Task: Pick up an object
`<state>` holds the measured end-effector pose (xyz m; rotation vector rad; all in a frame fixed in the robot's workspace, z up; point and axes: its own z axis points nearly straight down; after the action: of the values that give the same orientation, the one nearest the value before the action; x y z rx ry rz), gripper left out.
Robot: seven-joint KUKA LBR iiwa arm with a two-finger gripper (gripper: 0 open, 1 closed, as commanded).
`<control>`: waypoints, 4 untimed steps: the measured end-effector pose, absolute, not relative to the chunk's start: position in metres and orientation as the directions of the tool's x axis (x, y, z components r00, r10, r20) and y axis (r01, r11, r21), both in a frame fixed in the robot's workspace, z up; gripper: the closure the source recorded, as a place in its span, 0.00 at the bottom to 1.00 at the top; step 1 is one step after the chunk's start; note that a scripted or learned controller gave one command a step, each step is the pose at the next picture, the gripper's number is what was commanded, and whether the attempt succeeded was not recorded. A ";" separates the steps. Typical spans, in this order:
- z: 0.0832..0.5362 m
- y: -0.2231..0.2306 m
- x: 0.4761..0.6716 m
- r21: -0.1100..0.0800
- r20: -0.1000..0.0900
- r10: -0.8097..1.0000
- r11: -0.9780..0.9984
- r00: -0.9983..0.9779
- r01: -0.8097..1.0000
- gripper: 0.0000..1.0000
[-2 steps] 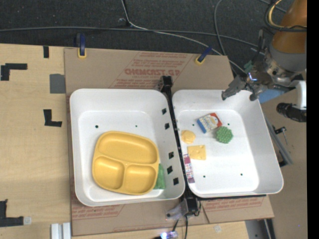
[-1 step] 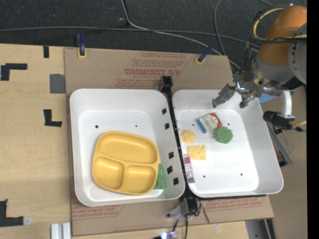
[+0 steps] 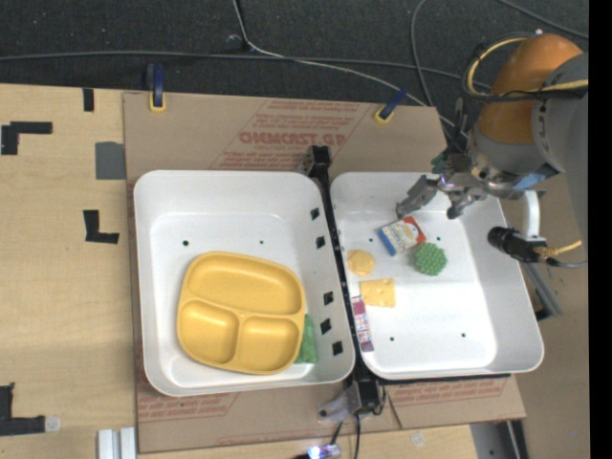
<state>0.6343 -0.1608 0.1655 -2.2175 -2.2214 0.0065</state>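
Camera view, wooden bench (image 3: 57, 285), cardboard sheet (image 3: 277, 137), dark carpet (image 3: 115, 17)

Two shallow white bins sit side by side on a brown cardboard sheet (image 3: 287, 137) printed with red lettering. The cardboard lies on a pale wooden bench (image 3: 57, 256) marked with black tape pieces. The left bin (image 3: 153, 256) and the right bin (image 3: 507, 342) meet along a black divider (image 3: 330, 247). Two clamps hold the cardboard's far edge: one (image 3: 156, 89) near its far left corner, another (image 3: 389, 108) further right, apparently yellow and blue. Black cables (image 3: 287, 51) run across the dark surface beyond the bench.
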 end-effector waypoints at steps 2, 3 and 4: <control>0.117 -0.153 0.638 -0.002 -0.001 1.000 0.004 -0.004 1.000 1.00; 0.173 -0.147 0.631 0.004 0.000 1.000 0.002 -0.002 1.000 1.00; 0.217 -0.147 0.636 0.003 -0.001 1.000 0.001 -0.001 1.000 1.00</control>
<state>0.6364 -0.1473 0.2166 -2.2218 -2.2250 -0.0028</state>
